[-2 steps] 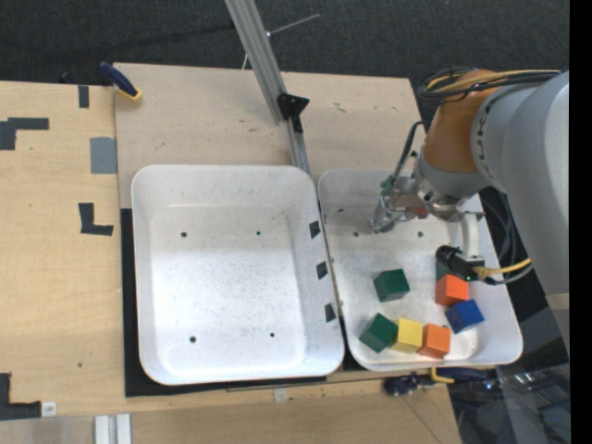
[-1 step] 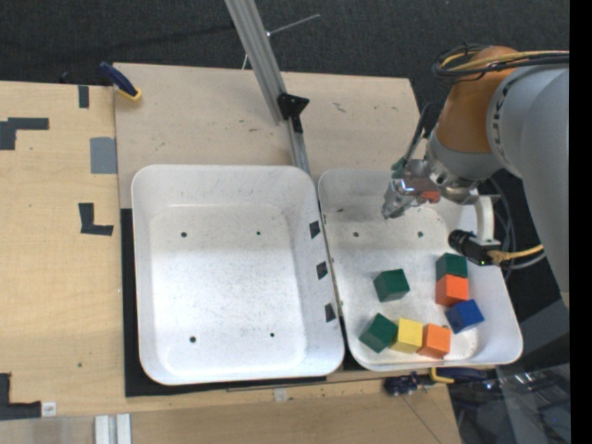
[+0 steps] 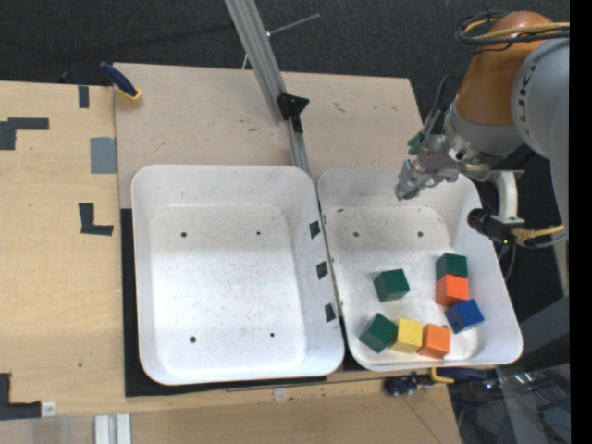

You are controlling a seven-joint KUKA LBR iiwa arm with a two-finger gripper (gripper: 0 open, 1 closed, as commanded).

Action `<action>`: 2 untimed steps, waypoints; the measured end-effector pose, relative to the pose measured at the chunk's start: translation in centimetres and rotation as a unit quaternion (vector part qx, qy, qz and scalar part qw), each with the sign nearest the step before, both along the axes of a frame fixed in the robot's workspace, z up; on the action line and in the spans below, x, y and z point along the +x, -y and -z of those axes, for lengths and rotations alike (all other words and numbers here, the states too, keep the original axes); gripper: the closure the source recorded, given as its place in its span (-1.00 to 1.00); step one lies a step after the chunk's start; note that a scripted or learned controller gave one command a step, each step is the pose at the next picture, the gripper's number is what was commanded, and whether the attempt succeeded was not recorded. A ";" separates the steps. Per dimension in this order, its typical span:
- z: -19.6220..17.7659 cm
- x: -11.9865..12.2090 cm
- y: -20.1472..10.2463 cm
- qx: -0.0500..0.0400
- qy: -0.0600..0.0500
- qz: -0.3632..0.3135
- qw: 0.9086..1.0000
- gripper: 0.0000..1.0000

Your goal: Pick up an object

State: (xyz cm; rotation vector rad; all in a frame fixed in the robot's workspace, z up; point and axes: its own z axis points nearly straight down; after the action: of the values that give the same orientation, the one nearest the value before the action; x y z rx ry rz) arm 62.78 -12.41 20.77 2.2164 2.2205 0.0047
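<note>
Right bin [image 3: 370,188]: blocks [image 3: 421,308] crowding near corner, pincer [image 3: 410,185] above far rim, grip unclear

Pale wooden desk [image 3: 55,248] with grey tape marks toward 9 o'clock, dark carpeted floor [image 3: 370,17] along 12 o'clock.

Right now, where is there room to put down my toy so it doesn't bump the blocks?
The left bin has the most bare floor, wall to wall. In the right bin, the far half is bare, under the gripper. Its near right corner is crowded: two green blocks, two orange blocks, a yellow block, a blue block, and one dark green block.
</note>
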 end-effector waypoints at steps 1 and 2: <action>-6.4 0.3 -0.3 0.000 0.001 0.000 1.000 1.00; -6.7 1.1 -5.3 0.001 -0.003 -0.002 1.000 1.00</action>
State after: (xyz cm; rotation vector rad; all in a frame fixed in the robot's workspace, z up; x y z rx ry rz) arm 63.85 -7.10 27.48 2.2158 2.2284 0.0017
